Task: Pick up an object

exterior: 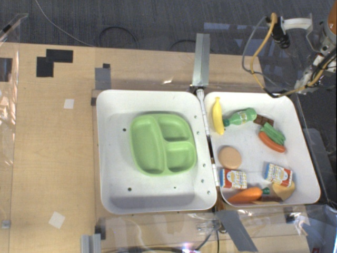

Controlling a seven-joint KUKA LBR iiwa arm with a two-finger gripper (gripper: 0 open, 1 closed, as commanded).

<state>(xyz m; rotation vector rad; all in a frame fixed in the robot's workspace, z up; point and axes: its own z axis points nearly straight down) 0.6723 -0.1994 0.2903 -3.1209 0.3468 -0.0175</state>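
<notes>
A pale wooden bench top (47, 157) carries black square markers (52, 61) near its far edge. Beyond it lies dark grey ribbed carpet floor (131, 9), crossed by a thin pale cable (52, 20).

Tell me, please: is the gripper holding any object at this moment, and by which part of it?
Nothing appears held. The banana, green bottle, both carrots and the cartons all lie in the right bin, with the arm up at the bench's corner.

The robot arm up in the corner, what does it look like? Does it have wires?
Just a bit of the arm peeks in at the top right corner. It has pale grey and white parts, with a yellow cable and dark cables looping off it. The gripper is too hard to make out.
</notes>
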